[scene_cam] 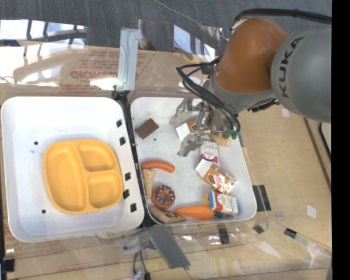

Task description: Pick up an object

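Observation:
My gripper [185, 129] hangs over the upper middle of the right bin [245, 182], its two grey fingers [189, 145] spread apart and open. A small white packet [182, 131] shows in the gap between them; I cannot tell whether they touch it. Just right of the lower finger sits a round red-and-white cup [209, 150]. A brown square [146, 128] lies left of the gripper. Lower in the bin are a red sausage [158, 166], a donut [163, 196], a carrot [195, 212] and two printed cartons [217, 179].
The left bin [14, 121] holds a yellow divided plate [81, 175]. The arm's orange band and grey body [262, 57] cover the right bin's upper right corner. A dark divider [128, 156] runs between the bins. Clear sheeting edges the bench front.

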{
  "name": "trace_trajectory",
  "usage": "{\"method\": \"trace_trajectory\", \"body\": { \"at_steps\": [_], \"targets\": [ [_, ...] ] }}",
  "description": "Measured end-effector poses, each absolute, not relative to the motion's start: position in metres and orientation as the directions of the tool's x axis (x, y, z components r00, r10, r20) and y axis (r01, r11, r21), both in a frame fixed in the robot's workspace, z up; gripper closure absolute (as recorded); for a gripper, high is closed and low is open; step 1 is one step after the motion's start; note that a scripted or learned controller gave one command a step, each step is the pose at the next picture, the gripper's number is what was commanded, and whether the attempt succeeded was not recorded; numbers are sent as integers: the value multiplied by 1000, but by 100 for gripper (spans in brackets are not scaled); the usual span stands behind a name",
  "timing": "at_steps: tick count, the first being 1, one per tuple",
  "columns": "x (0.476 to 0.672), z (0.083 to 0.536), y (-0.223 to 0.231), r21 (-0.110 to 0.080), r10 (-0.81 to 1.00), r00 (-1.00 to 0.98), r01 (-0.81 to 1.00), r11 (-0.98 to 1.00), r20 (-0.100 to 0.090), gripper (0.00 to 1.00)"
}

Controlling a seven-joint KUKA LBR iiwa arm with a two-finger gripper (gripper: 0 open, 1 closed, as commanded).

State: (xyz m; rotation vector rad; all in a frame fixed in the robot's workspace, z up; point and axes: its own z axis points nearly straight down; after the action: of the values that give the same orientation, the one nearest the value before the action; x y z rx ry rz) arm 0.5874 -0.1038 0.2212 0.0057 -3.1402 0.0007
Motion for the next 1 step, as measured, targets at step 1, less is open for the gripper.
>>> {"method": "trace_trajectory", "body": {
  "at_steps": [1],
  "targets": [
    [561, 118, -199, 0, -5, -1000, -5, 1000, 5, 0]
  ]
}}
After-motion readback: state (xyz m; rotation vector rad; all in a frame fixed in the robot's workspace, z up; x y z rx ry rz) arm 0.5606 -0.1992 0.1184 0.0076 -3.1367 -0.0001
